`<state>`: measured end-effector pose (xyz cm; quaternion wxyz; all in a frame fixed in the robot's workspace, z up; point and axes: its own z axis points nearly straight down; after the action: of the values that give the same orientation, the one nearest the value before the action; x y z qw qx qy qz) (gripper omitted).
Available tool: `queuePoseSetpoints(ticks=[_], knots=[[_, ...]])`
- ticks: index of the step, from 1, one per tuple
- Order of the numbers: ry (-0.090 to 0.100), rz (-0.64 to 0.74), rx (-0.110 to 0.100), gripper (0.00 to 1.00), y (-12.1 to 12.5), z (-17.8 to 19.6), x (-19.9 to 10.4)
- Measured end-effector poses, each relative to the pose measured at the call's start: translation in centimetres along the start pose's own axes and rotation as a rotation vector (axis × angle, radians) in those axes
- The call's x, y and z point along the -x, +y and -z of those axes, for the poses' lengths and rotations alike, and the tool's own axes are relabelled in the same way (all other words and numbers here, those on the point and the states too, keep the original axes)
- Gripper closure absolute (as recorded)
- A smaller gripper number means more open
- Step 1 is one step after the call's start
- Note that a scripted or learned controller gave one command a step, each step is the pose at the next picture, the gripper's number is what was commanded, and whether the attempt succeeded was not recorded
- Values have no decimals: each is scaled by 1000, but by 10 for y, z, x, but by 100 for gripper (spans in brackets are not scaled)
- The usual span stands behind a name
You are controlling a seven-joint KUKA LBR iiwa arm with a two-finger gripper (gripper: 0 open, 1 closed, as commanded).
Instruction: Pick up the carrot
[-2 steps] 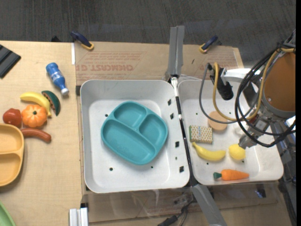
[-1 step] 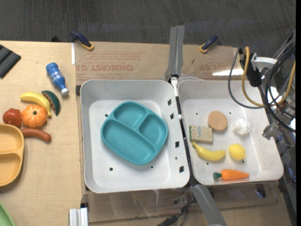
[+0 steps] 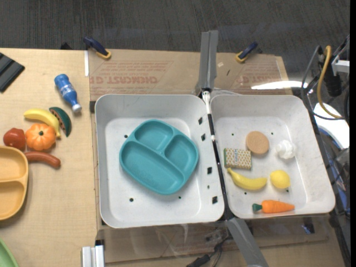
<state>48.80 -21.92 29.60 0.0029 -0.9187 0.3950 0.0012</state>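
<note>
Carrot (image 3: pixel 273 207) lies flat in the right bin (image 3: pixel 311 149), near its front wall, green top pointing toward the teal plate (image 3: pixel 159 156). Teal plate, three compartments, sits in the left bin (image 3: pixel 108 166). Beyond the carrot from the front wall: banana (image 3: pixel 248 180) and lemon (image 3: pixel 280 179) side by side, then green sponge block (image 3: pixel 238 158), round tan disc (image 3: pixel 257 142), small white object (image 3: pixel 285 149). Tool state: cannot tell.
</note>
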Motion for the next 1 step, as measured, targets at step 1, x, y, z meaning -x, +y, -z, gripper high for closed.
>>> queuePoseSetpoints(ticks=[1], knots=[[-1, 500, 2, 100, -40, -123, 24]])
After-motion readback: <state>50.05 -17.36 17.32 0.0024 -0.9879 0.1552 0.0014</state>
